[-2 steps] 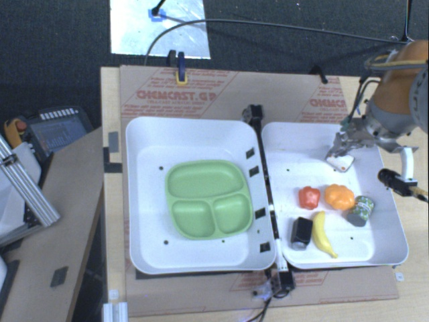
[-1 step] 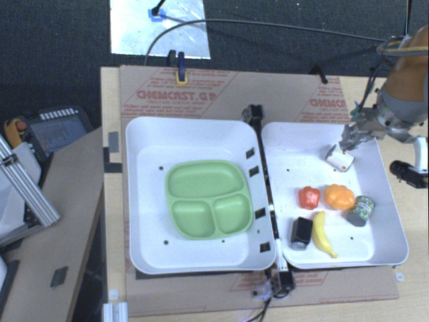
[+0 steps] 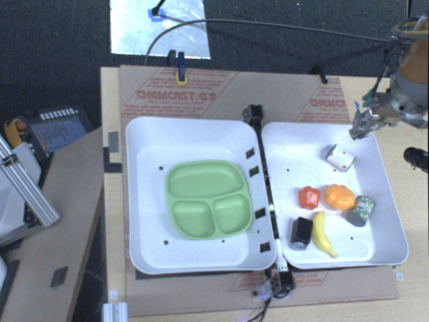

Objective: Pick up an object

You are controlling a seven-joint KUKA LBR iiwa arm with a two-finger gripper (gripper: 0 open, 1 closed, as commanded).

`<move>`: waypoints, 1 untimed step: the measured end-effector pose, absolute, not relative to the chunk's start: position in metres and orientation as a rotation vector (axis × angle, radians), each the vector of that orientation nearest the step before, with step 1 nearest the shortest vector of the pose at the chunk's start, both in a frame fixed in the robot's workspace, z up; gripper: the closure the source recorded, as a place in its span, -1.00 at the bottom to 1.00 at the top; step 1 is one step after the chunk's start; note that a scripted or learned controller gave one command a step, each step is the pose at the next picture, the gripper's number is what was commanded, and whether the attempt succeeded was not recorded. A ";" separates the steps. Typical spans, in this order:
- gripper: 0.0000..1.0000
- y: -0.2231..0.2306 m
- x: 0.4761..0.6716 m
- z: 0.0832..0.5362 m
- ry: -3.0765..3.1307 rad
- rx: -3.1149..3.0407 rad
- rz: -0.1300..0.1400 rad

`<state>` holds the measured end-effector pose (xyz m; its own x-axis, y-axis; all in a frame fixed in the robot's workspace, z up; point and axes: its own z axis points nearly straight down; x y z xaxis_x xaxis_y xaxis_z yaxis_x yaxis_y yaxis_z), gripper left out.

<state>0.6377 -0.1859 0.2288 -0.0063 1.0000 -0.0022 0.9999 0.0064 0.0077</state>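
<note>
A green tray (image 3: 206,198) lay in the left bin (image 3: 144,180) on the worktop (image 3: 221,89), a foil sheet (image 3: 159,19) lay beyond on dark carpet, and a pendant (image 3: 59,131) rested at left.

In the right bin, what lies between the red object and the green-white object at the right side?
In the camera view, the orange fruit lies between the red object and the green-white object, almost touching both.
</note>
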 end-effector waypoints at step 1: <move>1.00 -0.143 0.631 0.229 2.230 2.212 0.003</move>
